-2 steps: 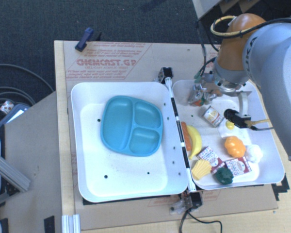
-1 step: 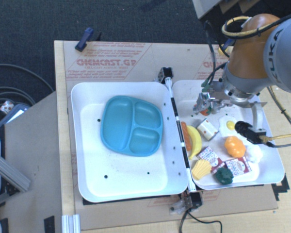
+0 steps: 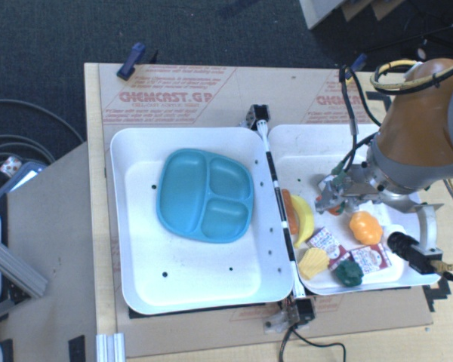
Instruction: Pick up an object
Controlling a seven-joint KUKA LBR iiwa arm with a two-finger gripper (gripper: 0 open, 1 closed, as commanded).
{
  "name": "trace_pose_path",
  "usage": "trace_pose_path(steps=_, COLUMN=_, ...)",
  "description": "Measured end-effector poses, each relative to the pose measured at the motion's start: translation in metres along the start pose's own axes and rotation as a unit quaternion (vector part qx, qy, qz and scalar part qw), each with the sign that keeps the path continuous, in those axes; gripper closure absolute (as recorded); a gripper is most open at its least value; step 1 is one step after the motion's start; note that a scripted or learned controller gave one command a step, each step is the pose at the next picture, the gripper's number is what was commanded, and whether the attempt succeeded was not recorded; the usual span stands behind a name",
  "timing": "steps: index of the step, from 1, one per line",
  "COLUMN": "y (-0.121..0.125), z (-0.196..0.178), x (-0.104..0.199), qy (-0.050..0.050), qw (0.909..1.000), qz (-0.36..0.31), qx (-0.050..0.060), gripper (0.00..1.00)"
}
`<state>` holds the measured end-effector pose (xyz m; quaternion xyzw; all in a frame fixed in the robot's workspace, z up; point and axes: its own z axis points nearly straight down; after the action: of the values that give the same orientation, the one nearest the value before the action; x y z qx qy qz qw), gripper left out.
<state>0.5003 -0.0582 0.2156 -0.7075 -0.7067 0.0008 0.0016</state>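
Two bins on worktop (image 3: pixel 174 89). Tool (image 3: pixel 331 196) low in right bin (image 3: pixel 317 145), grip state impossible to tell. Banana (image 3: pixel 305 219) just beside and below it, orange (image 3: pixel 365 228) near, right. Blue tray (image 3: pixel 205 195) well left. Nothing lifted; pick apparently not yet done.

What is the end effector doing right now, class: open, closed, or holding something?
End effector: low in the right bin, above the banana and orange; its open or closed state cannot be told.
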Motion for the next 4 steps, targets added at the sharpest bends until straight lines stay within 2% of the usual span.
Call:
trace_pose_path(steps=1, y=-0.021, z=-0.024, x=0.059, qy=0.0, qw=1.0, qz=-0.001, qx=-0.001, gripper=1.0)
trace_pose_path(steps=2, y=-0.021, z=-0.071, x=0.012, qy=-0.001, qw=1.0, qz=0.0, qx=-0.002, gripper=1.0)
trace_pose_path(steps=3, y=-0.021, z=-0.043, x=0.051, qy=0.0, qw=1.0, qz=-0.001, qx=0.0, gripper=1.0)
trace_pose_path(steps=4, y=0.015, z=-0.057, x=-0.019, qy=-0.001, qw=1.0, qz=0.0, qx=-0.002, gripper=1.0)
